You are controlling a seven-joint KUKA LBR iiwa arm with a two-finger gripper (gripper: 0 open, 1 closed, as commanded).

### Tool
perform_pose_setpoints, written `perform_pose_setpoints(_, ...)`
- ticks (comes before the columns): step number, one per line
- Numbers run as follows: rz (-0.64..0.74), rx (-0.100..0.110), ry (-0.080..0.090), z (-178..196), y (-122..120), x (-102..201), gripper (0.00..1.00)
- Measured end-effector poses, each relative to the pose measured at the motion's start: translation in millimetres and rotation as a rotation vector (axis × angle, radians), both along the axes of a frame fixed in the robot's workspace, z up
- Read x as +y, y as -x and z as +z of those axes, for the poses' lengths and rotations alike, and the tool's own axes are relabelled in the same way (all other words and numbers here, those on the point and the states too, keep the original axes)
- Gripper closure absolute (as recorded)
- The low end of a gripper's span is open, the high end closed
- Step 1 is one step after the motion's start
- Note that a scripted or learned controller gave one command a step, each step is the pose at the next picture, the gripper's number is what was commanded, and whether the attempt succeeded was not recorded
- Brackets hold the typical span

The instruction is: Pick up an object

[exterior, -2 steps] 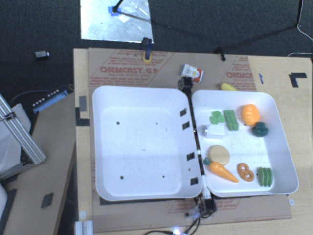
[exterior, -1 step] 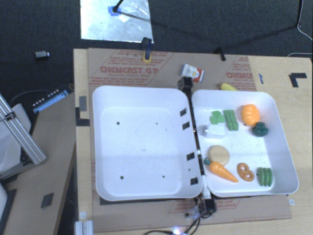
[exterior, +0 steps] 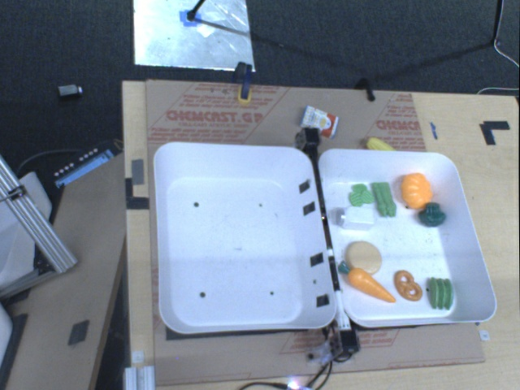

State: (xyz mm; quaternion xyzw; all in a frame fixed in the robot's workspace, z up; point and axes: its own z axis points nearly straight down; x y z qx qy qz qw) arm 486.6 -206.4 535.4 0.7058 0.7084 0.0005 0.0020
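- Every candidate object is lying in the right bin [exterior: 467, 218]: an orange pumpkin [exterior: 415, 189] is sitting toward the far side with a dark green piece [exterior: 431, 214] touching it.
- Two green pieces [exterior: 373, 196] are resting near the middle wall, just above a small white block [exterior: 357, 216].
- A tan round piece [exterior: 364, 257] is sitting beside a carrot [exterior: 370, 285], with a pretzel [exterior: 408, 285] and a green ridged piece [exterior: 439, 292] lying toward the near edge.
- The left bin [exterior: 236, 242] is sitting alongside, its floor showing bare white.
- A yellow item [exterior: 379, 145] is lying outside the bins on the tabletop [exterior: 455, 112].
- The state of the claw cannot be told here.
- As a judgement, the task is standing at its start: nothing is being lifted, so choosing, reaching, closing and raising are all remaining.
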Motion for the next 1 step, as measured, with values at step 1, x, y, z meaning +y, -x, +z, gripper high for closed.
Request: perform_pose_setpoints(1,0.000,0.000,0.000,0.0,0.0,0.0,1.00)
